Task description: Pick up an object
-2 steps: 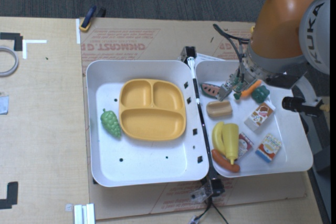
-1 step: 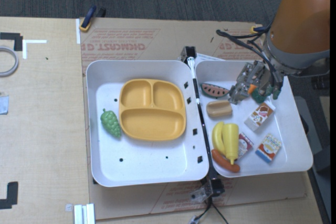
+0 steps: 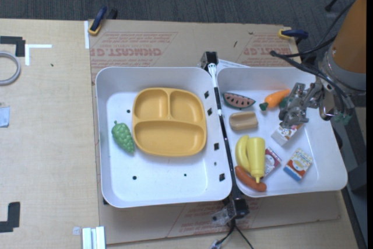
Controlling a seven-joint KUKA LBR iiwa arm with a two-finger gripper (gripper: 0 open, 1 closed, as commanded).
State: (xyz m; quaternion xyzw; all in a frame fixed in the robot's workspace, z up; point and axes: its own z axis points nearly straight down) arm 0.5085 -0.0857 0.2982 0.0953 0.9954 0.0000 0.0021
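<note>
A tan desk (image 3: 46, 143) carried two white bins side by side. In the right bin (image 3: 326, 183), a small white carton (image 3: 286, 133) lay directly beneath the jaws (image 3: 293, 107), probably the target. Whether they were spread or clenched I could not tell. A straight descent centred on the carton would serve best, avoiding the carrot (image 3: 275, 98) just behind.

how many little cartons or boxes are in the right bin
3. One small carton lies just below the gripper; a second carton sits near the bin's front right; a third packet is beside the bananas, partly hidden by them.
</note>
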